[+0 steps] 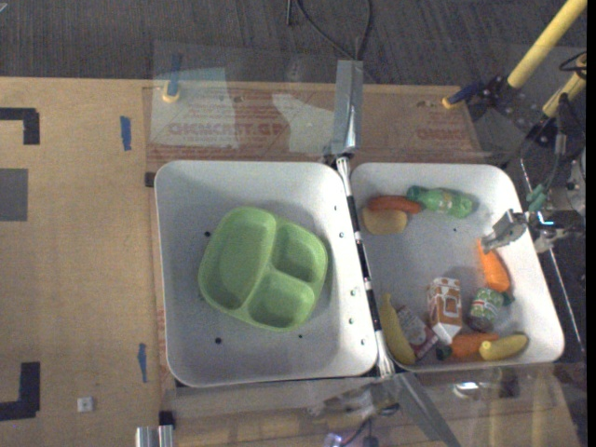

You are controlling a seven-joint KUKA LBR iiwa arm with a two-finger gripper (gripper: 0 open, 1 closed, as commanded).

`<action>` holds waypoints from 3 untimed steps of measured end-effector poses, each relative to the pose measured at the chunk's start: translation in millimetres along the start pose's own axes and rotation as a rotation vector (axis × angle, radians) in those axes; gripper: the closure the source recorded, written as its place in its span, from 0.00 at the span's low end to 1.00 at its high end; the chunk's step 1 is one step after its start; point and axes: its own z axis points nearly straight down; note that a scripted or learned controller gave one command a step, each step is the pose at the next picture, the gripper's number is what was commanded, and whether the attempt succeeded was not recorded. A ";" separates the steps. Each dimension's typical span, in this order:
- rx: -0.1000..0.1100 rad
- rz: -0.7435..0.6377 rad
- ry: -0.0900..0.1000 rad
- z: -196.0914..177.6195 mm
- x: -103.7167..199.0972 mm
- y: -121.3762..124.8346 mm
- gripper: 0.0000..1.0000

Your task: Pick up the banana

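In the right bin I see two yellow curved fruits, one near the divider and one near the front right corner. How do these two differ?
The banana by the divider is longer and slimmer; the yellow fruit at the front right corner is shorter and plumper. The banana runs front to back along the bin wall; the yellow fruit lies across, left to right. The banana lies beside a small carton; the yellow fruit touches a carrot. Both are yellow and lie flat in the right bin.

Looked like robotics lab. Plywood bench (74,277) carried blue tape marks (125,133) and black corner markers (23,124) along left edge. Two white bins (177,203) bolted side by side. Cable (326,7) looped across dark carpet (140,17) beyond far edge.
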 end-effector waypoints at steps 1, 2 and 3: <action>0.003 0.212 0.001 39.4 64.4 26.3 0.00; 0.005 0.445 0.000 74.4 147.0 -9.4 0.00; 0.007 0.917 -0.001 84.0 186.0 -27.1 0.00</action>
